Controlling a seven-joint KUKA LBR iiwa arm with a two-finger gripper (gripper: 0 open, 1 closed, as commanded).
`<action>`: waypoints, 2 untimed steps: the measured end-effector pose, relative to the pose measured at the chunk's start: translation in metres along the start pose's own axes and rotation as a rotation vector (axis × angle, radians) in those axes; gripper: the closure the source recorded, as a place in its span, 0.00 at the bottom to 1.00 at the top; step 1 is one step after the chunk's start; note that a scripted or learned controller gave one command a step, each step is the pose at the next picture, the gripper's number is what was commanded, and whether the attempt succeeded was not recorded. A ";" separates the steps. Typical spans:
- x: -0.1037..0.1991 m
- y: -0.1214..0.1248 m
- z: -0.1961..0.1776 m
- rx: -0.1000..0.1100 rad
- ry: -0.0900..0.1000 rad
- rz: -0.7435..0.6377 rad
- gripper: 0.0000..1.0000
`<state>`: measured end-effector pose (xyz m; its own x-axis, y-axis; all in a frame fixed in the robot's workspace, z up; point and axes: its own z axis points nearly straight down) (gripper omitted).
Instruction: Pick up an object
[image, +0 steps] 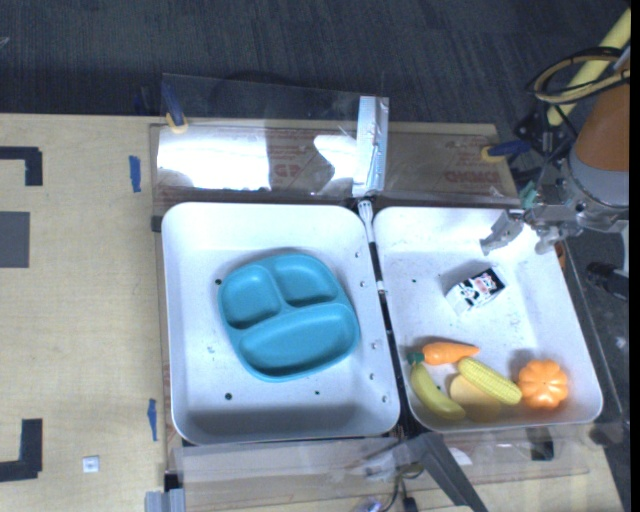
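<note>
Arm cut off at right edge; pincer fingers indistinct.

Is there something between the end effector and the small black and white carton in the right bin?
Nothing visible. The end effector is above the upper right part of the right bin, and the carton lies apart on bare floor. The carrot, corn and pumpkin sit along the front wall.

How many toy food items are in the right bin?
5, though one may hide under the pile. The milk carton lies mid-bin; carrot, banana, corn and small pumpkin cluster along the near wall of the right bin.
</note>
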<state>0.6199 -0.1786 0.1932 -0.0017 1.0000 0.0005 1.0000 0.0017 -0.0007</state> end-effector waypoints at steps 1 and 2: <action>0.000 0.001 -0.011 -0.004 -0.001 -0.002 1.00; 0.003 0.003 -0.007 -0.003 -0.001 0.045 1.00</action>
<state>0.6232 -0.1756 0.2006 0.0431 0.9991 -0.0006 0.9991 -0.0431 0.0022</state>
